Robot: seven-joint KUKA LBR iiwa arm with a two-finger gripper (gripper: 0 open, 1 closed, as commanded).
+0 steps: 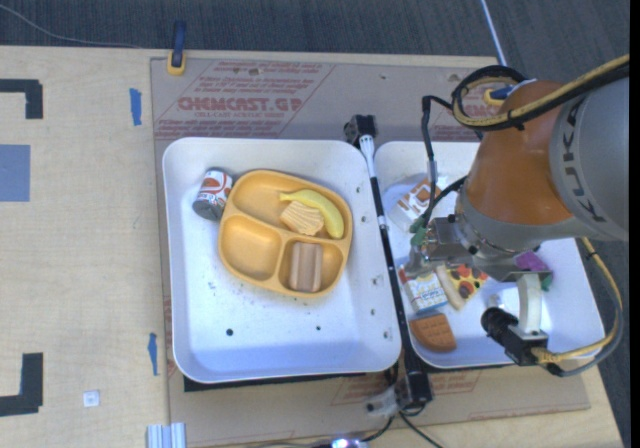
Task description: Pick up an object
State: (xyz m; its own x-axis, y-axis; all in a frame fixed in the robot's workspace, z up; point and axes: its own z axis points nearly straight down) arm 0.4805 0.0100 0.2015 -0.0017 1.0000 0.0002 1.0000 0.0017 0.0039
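My gripper (428, 252) hangs low over the left part of the right bin (590, 331), under the orange wrist band. Just below it lie a small printed box (428, 292) and a toy pizza slice (464, 285). A brown cookie-like piece (433, 334) rests near the bin's front edge. A white packet with an orange print (414, 201) sits behind the gripper. A purple toy (531, 262) peeks out from under the arm at the right. I see nothing clearly held in the gripper.
The left bin (200, 326) holds a yellow divided plate (250, 241) with a banana (322, 208), a ridged chip (301, 219) and a brown slab (305, 266). A small can (211, 194) lies at the plate's left. Cables run along the divider between the bins.
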